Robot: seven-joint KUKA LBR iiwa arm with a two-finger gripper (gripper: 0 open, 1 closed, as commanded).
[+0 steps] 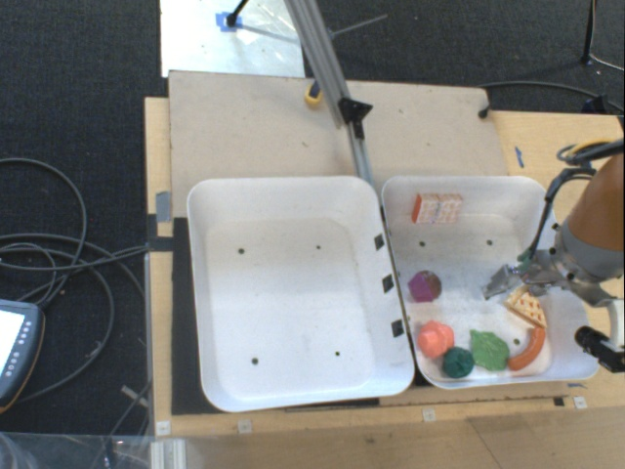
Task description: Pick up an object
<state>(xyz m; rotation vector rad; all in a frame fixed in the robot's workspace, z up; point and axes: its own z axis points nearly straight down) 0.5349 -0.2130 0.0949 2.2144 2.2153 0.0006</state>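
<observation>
Far left, off the bench: tablet (pixel 14 345) at the frame edge, black cables (pixel 68 262) looping over dark carpet.

Left bin (pixel 210 213): white, shallow, sitting on the bench's near-left part, a few small dark dots on its floor. Black clips (pixel 388 283) along the seam where it touches the right bin.

Grey pole (pixel 317 42) slanting down from the top edge to the seam between the bins, with a black clamp partway.

Right bin (pixel 532 191): white, touching the left bin on its left side. Orange-and-white box (pixel 437 208) near the far wall, toward the far-left corner. Purple ball (pixel 424 285) near the left wall, about midway. Pink-orange ball (pixel 436 338) toward the near-left corner. Dark teal ball (pixel 457 362) just beside it, against the near wall. Green lump (pixel 489 349) touching or nearly touching the teal ball, near wall. Orange sausage-shaped piece (pixel 528 350) curved, near the near-right corner, just beside the green lump. Waffle-patterned cracker piece (pixel 526 308) above the sausage, right side of the bin.

Gripper (pixel 510 279) low over the right part of the right bin, just beside the cracker's far-left edge, pointing left. Grey metal fingertips look slightly parted; cannot tell exactly how far. Nothing seen between them. Contact with the cracker: cannot tell.

Arm (pixel 596 223) entering from the right edge, orange band above the wrist, black cable (pixel 547 203) arcing over the bin's right wall.
</observation>
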